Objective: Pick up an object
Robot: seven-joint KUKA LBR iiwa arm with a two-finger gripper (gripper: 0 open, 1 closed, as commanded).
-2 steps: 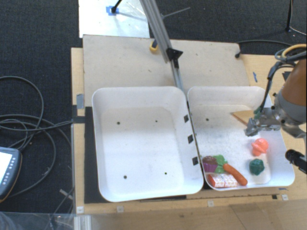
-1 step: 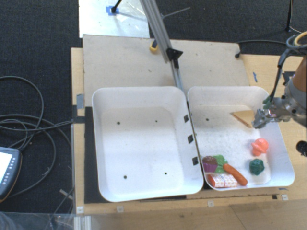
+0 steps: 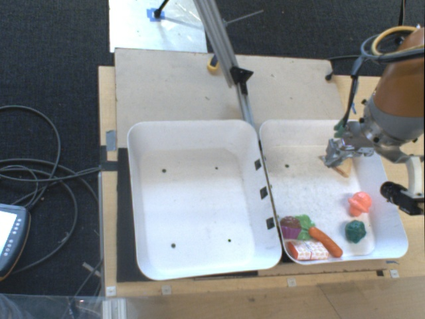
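My gripper [image 3: 337,155] hangs over the upper right part of the right bin [image 3: 299,133]. A tan wedge-shaped object [image 3: 343,171] pokes out just below it, partly hidden by it; whether they touch is unclear. Lower in the same bin lie a salmon-pink object [image 3: 359,203], a dark green broccoli-like piece [image 3: 355,230], an orange carrot [image 3: 325,241], a purple and green toy [image 3: 296,226] and a red and white block [image 3: 307,250].
The left bin [image 3: 143,178] sits beside the right one, sharing a middle wall with black clips [image 3: 263,192]. A slanted metal pole [image 3: 222,38] crosses the back of the bench. Cables and a tablet [image 3: 10,234] lie on the floor at left.
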